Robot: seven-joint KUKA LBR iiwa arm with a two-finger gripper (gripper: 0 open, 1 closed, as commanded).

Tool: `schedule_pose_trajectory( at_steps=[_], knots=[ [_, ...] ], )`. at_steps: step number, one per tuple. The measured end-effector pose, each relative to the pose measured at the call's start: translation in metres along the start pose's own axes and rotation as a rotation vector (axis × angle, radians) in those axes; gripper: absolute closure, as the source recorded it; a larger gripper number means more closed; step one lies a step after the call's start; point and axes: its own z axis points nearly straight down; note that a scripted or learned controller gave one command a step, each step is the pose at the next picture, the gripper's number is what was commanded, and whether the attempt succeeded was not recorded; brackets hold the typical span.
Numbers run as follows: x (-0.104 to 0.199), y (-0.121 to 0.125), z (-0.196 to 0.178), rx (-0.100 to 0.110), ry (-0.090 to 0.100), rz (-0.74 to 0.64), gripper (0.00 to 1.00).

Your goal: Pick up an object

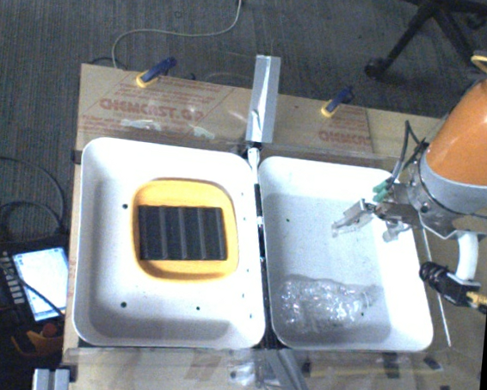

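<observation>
- claw (364, 216) hangs spread open with nothing in it, over the right bin (402, 332)
- crumpled clear plastic bottle (326, 301) lies near that bin's front wall
- likely to slip (slick, squashy, hard to see) when pinched

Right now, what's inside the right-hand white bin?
A crumpled clear plastic bottle lies near the front wall of the right-hand white bin. The two-finger gripper hangs above the bin's back right part, hiding the floor beneath it.
</observation>
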Motion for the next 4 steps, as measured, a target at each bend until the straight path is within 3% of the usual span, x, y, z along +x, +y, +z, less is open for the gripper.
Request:
schedule_pose_trajectory(
  at_steps=[1, 2, 3, 4],
  knots=[
    [-0.008, -0.05, 0.065, 0.0, 0.0, -0.074, 0.0],
    [-0.023, -0.046, 0.155, -0.015, -0.004, -0.185, 0.0],
    [-0.065, -0.017, 0.141, -0.001, -0.002, 0.198, 0.0],
    [-0.09, 0.081, 0.07, -0.002, -0.005, 0.288, 0.0]
  ],
)
